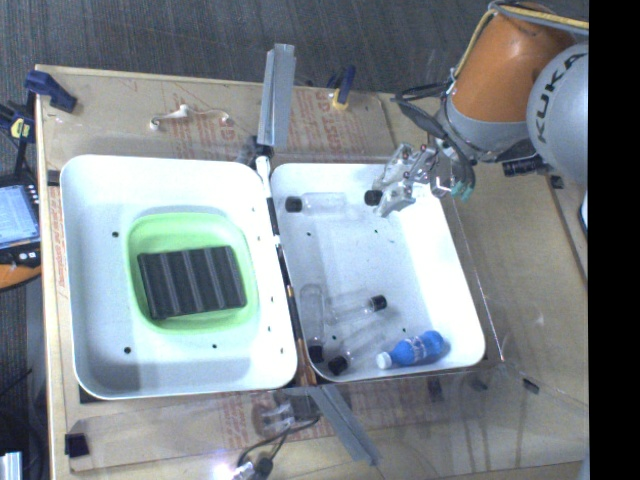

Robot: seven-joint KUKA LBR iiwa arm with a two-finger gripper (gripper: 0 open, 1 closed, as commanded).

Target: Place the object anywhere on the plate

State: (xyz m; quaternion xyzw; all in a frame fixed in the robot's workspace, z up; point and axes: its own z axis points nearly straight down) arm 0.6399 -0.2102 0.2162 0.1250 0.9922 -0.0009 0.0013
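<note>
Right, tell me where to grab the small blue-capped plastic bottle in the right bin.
Grip the small blue-capped plastic bottle across its body, from straight above. It lies on its side near the right white bin's front corner, so close across its narrow width.

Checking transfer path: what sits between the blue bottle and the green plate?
Camera view: clear vials lie left of the blue bottle, then the bins' adjoining walls before the green plate.

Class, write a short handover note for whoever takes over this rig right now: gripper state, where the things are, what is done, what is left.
Gripper: over the right bin's far right corner, near a clear vial; nothing visibly between its fingers.
Green plate: in the left bin, holding a dark ridged block.
Blue-capped bottle and other clear vials lie at the right bin's near end.
Done: nothing placed yet.
Left: pick an object, set it on the plate.
</note>
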